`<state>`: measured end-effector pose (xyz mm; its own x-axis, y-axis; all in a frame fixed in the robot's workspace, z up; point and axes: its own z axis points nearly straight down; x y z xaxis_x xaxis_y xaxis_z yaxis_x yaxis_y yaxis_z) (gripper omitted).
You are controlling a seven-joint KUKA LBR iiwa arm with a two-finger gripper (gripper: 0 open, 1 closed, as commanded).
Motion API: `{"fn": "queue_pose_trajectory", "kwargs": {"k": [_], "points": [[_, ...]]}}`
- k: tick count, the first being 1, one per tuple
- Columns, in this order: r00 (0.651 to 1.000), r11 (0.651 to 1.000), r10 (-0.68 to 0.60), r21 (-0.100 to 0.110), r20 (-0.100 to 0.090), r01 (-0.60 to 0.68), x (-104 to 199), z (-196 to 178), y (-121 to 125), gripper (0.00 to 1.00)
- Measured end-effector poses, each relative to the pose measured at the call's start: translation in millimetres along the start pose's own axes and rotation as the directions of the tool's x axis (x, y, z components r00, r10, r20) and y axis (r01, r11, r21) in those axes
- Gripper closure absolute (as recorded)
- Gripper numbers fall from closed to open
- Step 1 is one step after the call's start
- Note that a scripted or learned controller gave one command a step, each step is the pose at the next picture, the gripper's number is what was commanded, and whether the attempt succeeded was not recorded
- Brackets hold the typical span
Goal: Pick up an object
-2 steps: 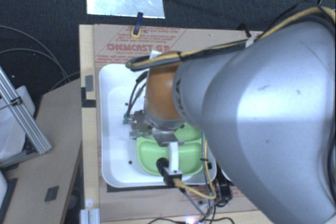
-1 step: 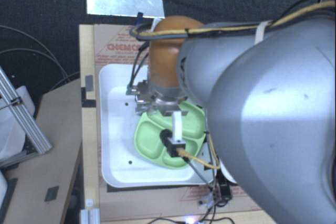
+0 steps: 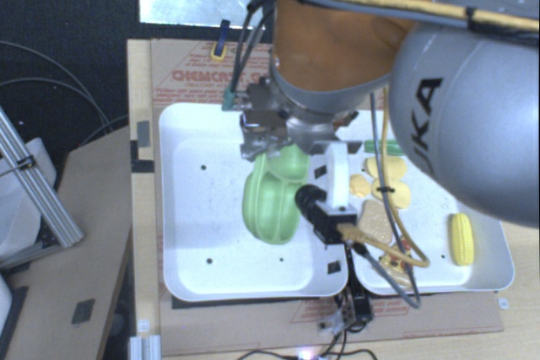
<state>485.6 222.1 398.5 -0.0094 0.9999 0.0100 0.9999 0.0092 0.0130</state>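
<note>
Hanging low over the left bin (image 3: 194,181), the claw (image 3: 274,149) sits right above a pale green object (image 3: 270,202); its grip cannot be told. In the right bin (image 3: 494,265) lies yellow corn (image 3: 461,238) among other yellowish pieces (image 3: 380,181).

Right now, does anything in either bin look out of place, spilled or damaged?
Nothing stands out. A green object lies in the left bin, right under the arm's wrist. A yellow corn cob and some pale yellow pieces lie in the right bin. No spill or visible damage; the arm hides part of both bins.
</note>
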Motion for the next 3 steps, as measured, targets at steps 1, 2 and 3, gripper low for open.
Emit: {"fn": "queue_pose_trajectory", "kwargs": {"k": [1, 2, 3], "points": [[1.000, 1.000, 0.004, -0.003, 0.005, -0.004, 13, -119, 70, 1.00], [1.000, 1.000, 0.015, 0.027, 0.016, -0.015, -59, 0, 25, 1.00], [1.000, 1.000, 0.012, 0.011, 0.011, -0.012, -103, -24, 21, 1.00]]}}
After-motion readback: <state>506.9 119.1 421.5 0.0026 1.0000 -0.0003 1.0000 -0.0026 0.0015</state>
